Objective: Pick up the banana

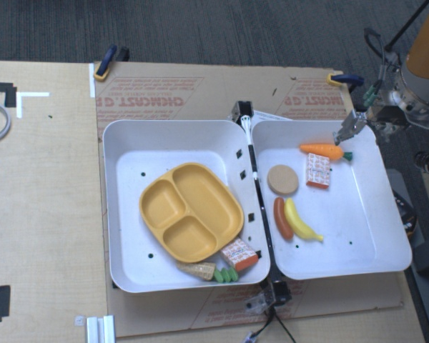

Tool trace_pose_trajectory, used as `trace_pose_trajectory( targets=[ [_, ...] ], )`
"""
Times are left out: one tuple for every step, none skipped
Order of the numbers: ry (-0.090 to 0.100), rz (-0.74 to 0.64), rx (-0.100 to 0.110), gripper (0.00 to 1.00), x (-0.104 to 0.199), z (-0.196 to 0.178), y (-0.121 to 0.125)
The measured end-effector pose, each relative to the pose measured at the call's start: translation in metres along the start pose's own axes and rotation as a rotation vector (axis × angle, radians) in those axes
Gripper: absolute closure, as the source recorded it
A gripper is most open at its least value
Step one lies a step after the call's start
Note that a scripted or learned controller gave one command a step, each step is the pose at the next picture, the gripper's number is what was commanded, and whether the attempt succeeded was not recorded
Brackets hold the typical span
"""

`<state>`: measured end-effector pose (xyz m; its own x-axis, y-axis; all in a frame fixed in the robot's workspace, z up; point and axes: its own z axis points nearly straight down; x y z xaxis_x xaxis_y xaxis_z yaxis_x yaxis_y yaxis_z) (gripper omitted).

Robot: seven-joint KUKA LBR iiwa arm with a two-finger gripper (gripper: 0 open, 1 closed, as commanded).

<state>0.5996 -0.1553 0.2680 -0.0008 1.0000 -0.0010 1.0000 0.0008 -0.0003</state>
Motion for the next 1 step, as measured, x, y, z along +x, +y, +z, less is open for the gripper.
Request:
trace_pose_trajectory(
  targets=[
    [0.001,0.206,0.001,0.00,0.0336,0.0517,-0.1186]
  ],
)
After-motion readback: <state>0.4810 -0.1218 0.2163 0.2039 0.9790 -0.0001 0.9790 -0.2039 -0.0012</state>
